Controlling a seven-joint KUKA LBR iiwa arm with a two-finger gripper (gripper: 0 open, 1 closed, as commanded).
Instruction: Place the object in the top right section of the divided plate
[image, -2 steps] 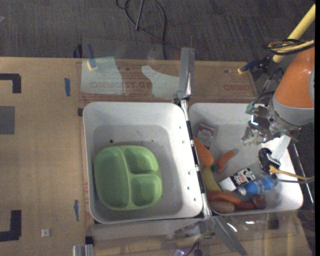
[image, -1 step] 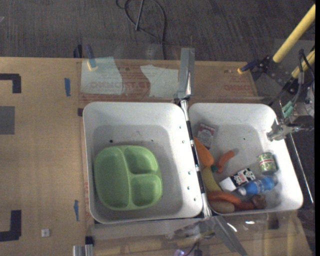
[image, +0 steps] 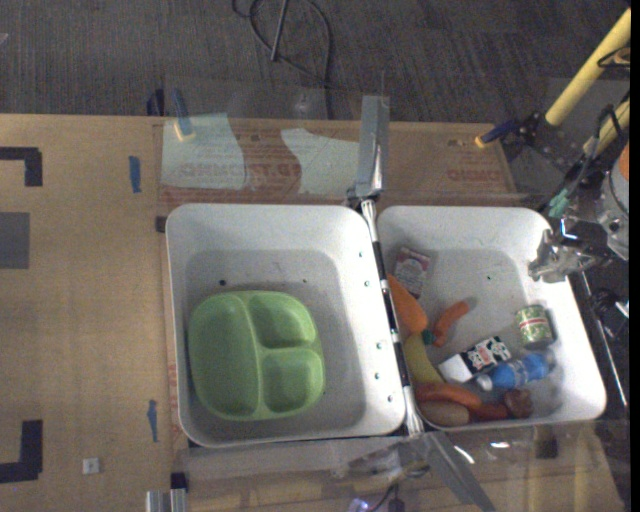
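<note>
While the gripper (image: 556, 250) hangs at the right bin's (image: 585, 385) upper right rim, I can't tell if it's released or clenched; nothing shows in its grasp. So the step in hand looks like the pick approach, w/ no object lifted yet.

Nearest to it inside that bin: a small green can (image: 535, 325) just below, then a blue bottle (image: 517, 372) and a black-and-white carton (image: 487, 353) toward the middle. Further left, near the divider, lie an orange carrot (image: 406, 306), a smaller orange piece (image: 451, 317), a yellow banana (image: 420, 362) and a white packet (image: 411, 270). A hot dog (image: 446, 412) and a brownish lump (image: 518, 402) sit along the front wall. Which one is the task's object I can't say.

In the left bin (image: 190, 232), the green divided plate (image: 256, 352) lies flat, sections bare; its top right section (image: 281, 320) is well apart from the arm.

Next move, as I judge it: drop onto one item, close on it, lift clear of the walls, carry across the divider and lower into that section.
</note>
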